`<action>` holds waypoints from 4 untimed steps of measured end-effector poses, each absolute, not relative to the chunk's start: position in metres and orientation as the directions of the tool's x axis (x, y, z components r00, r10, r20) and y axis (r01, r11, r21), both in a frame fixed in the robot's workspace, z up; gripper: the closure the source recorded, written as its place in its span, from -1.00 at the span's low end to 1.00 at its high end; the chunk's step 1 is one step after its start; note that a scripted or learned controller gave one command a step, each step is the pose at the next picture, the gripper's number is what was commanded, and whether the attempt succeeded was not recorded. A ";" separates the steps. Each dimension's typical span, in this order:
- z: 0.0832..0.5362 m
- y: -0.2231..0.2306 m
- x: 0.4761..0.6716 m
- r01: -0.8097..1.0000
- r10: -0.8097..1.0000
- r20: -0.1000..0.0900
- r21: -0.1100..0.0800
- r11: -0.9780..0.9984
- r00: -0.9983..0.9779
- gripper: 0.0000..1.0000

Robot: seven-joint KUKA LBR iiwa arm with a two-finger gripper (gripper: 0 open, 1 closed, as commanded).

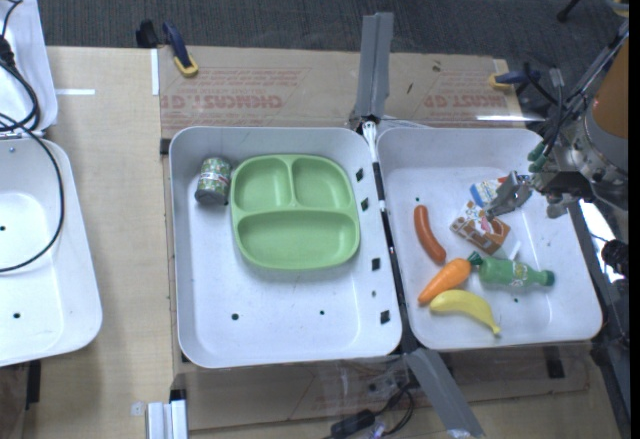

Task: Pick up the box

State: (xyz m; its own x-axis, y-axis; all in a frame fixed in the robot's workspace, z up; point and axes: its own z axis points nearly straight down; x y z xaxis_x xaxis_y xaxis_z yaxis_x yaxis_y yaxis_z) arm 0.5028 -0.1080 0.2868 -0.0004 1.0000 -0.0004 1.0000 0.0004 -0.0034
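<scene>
The box (479,231) is a small brown carton with white and red print. It lies flat in the right bin (440,159), right of its middle. My gripper (505,200) reaches in from the right and hangs just above the box's upper right corner, tilted down toward it. Nothing shows in its grasp.
Around the box lie a red sausage (429,233), a carrot (446,278), a banana (467,308) and a green bottle (512,273). A small blue and white item (484,191) sits by the gripper. The left bin (200,312) holds a green divided plate (295,210) and a small can (212,180).
</scene>
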 end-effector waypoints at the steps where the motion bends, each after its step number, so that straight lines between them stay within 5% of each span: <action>1: 0.282 -0.136 0.585 0.997 0.997 -0.001 -0.002 0.073 -0.073 -1.00; 2: 0.188 -0.172 0.584 0.995 0.995 0.000 -0.003 0.099 -0.099 -1.00; 3: 0.115 -0.188 0.609 0.993 0.993 -0.008 0.024 0.116 -0.115 -1.00; 4: 0.093 -0.206 0.635 1.000 1.000 0.006 0.001 0.001 -0.001 -1.00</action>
